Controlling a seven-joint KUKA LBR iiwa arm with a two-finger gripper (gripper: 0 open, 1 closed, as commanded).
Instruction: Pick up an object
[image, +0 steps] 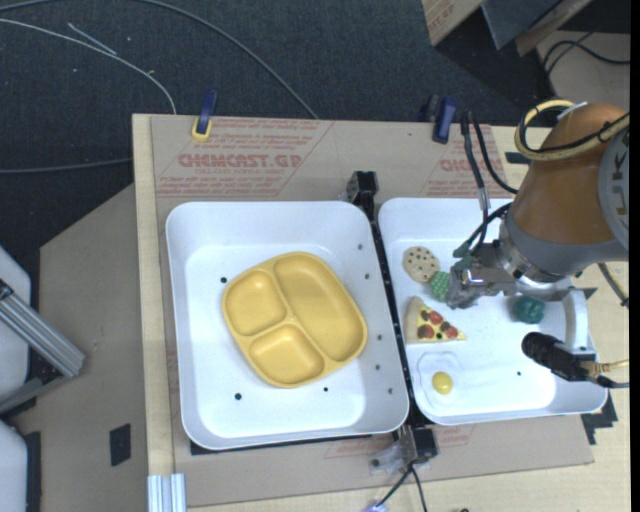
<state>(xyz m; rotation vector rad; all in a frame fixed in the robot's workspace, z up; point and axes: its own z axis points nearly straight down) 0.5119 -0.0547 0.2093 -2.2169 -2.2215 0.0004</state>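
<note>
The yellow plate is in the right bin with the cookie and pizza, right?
Not quite. The camera view shows the yellow plate alone in the left bin. The cookie and pizza lie in the right bin.

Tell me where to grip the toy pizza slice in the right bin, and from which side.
Come straight down on the pizza slice and pinch across its wide crust end, which points toward the bench's right. It lies flat, so only the thin edges offer purchase. Its tip points at the bin's left wall, leaving little room there, probably.
</note>
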